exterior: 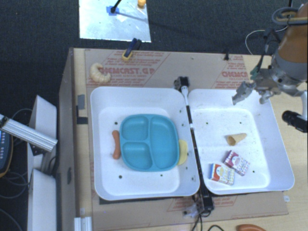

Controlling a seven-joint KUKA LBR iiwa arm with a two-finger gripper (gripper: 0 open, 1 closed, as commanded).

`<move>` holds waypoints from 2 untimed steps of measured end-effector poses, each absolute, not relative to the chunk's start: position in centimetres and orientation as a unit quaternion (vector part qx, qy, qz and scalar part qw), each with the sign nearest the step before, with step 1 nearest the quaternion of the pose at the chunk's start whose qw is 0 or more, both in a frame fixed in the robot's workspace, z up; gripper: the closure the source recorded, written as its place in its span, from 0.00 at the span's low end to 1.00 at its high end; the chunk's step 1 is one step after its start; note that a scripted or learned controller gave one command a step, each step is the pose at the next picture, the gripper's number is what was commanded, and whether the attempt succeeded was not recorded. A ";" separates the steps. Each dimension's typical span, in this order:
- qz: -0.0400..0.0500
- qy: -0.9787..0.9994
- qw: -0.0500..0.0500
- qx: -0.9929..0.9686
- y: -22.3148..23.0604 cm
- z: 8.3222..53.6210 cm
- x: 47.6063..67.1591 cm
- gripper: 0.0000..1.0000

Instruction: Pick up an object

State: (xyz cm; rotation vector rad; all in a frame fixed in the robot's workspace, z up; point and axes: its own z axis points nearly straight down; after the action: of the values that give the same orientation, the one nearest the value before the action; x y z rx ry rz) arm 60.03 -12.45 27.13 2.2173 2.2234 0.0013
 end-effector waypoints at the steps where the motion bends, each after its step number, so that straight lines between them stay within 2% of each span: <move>1: -0.001 0.707 0.000 0.707 -16.7 14.8 56.6 0.00; 2: 0.000 0.708 0.000 0.706 -14.3 11.5 55.3 0.00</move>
State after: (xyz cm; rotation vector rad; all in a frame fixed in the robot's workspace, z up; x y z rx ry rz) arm 55.29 -14.33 11.50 2.2189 2.2241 0.0008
